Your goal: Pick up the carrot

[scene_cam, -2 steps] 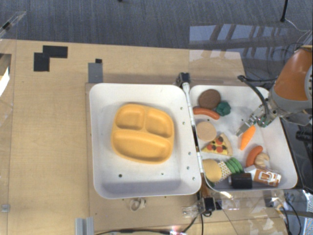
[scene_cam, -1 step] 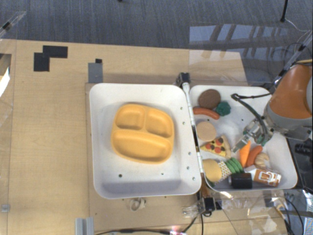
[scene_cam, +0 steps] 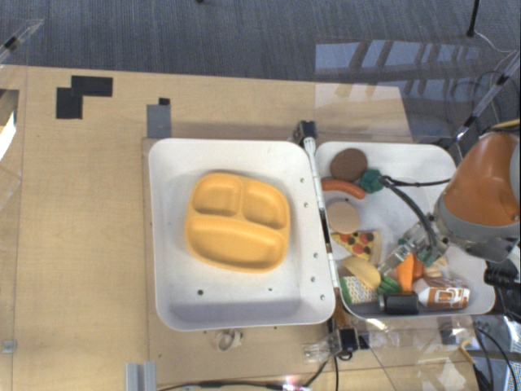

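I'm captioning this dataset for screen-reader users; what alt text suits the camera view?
A grey-and-orange robot arm lowers its end effector over an orange carrot in the right white bin, among crowded toy foods. The left white bin holds a yellow divided plate.

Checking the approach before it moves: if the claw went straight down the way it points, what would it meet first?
Most likely the carrot right under the claw in the right bin, though depth is hard to judge from above.

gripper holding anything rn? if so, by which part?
Cannot tell. The gripper sits right at the carrot in the right bin, but the contact is too small to resolve.
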You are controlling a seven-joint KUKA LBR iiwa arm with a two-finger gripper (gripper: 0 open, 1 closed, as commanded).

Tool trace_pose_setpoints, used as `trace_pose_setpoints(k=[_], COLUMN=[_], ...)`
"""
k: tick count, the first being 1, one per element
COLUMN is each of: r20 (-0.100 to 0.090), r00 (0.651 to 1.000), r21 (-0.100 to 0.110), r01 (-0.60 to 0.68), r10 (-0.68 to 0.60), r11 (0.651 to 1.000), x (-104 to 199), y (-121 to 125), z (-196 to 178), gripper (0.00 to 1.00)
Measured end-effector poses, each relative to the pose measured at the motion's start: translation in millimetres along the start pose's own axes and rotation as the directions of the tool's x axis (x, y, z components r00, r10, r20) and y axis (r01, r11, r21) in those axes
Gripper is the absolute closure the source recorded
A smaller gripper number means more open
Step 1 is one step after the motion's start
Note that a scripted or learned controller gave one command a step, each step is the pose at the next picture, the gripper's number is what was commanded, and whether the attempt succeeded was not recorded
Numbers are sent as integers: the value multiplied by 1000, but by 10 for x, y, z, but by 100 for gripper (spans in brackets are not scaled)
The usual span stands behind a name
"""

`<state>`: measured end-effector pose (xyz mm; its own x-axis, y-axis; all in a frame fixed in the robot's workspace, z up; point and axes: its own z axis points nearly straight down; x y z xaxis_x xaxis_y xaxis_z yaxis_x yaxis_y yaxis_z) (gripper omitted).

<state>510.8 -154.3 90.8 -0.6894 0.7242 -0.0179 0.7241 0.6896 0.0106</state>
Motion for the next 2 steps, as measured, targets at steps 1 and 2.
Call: trace_pose_setpoints(k=[1,2], r20=[6,5], r00=[1000,1000], r21=[-7,-6], r01=[4,4], r10=[-4,-4], r11=[1000,1000], x=[-24,-21], y=[38,36], z=[-127,-122], gripper=[100,0])
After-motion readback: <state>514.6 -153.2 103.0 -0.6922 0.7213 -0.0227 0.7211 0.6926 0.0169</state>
